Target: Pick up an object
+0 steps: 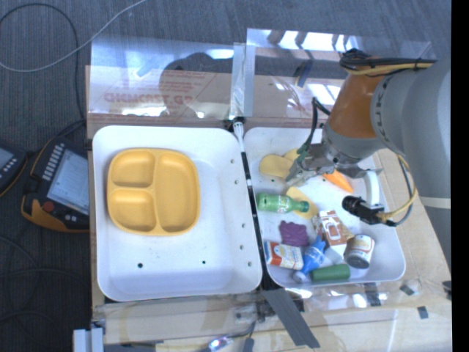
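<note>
Left white bin (176, 270): one yellow plastic divided plate (154, 191), upper left of the bin.

Right white bin (392, 266): green plastic bottle (282, 204) at centre-left; purple crumpled item (294, 233) below it; small metal can (359, 251) at lower right; dark green cylinder (331, 273) along the bottom edge; pale yellow flat piece (273, 166) at upper left.

Hand (314, 161): lowered into the right bin's upper part, beside the pale yellow piece; cannot tell its opening or any hold.

a pale wooden bench (423, 270) carries two shallow white plastic bins side by side: the left bin (220, 270) and the right bin (392, 266), their inner rims touching. clear plastic sheeting (168, 79) stands along the bench's far edge.
</note>
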### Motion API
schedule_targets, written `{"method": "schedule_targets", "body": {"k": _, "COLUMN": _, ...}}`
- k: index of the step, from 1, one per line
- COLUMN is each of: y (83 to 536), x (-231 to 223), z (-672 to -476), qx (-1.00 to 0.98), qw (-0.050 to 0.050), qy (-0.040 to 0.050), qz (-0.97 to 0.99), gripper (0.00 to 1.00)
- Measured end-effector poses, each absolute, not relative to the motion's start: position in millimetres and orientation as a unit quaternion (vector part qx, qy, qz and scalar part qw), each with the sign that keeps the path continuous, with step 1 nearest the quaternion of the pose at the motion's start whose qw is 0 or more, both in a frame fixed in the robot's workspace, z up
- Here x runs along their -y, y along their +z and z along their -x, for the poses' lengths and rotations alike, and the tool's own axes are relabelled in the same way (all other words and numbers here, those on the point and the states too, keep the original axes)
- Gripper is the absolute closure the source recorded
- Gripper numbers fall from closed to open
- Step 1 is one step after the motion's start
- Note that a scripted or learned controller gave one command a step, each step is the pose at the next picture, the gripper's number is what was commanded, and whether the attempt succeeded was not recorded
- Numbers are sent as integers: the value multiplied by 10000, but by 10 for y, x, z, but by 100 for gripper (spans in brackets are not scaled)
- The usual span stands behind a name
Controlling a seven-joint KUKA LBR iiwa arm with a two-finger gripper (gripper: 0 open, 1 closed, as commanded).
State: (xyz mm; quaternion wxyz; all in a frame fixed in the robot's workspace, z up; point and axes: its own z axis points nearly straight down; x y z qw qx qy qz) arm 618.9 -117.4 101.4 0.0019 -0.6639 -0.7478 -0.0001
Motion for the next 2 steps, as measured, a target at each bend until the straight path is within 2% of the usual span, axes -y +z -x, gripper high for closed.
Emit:
{"method": "schedule_targets", "body": {"k": 1, "y": 1014, "x": 1174, "z": -6189, "qx": 7478, "qw": 19, "qy": 0, "qz": 6639, "gripper": 0}}
{"method": "schedule_targets", "body": {"k": 2, "y": 893, "x": 1118, "z": -6456, "qx": 7127, "qw": -29, "qy": -21, "qz": 7015, "gripper": 0}}
